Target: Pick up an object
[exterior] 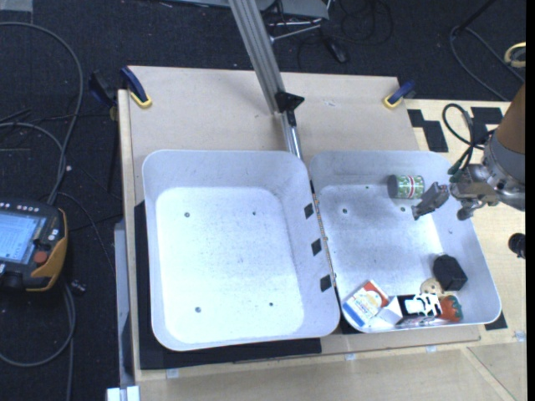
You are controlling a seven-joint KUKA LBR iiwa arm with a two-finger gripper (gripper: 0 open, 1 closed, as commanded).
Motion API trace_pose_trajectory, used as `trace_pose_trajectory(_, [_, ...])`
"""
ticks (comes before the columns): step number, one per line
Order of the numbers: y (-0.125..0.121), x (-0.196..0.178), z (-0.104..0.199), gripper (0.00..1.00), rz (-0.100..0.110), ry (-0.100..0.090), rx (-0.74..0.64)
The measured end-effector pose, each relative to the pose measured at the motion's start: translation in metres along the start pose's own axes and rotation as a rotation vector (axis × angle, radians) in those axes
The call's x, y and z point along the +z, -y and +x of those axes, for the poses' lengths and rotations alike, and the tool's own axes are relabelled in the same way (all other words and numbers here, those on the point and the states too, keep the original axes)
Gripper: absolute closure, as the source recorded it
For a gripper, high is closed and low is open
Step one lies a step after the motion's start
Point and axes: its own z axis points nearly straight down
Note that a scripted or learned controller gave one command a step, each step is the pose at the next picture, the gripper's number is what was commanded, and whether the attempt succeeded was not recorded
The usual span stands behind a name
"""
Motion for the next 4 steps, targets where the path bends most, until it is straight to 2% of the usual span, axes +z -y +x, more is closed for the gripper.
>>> trace_pose_trajectory(1, [0.000, -0.010, 0.000, 1.00, 0.000, 0.000, -0.001])
trace_pose_trajectory(2, [-0.007, -0.037, 0.080, 1.00, -0.003, -0.001, -0.007])
trace_pose_trajectory(3, [0.023, 0.012, 0.146, 1.00, 0.004, -0.001, -0.004])
trace_pose_trajectory(4, [0.023, 0.000, 0.144, 1.00, 0.000, 0.000, 0.000])
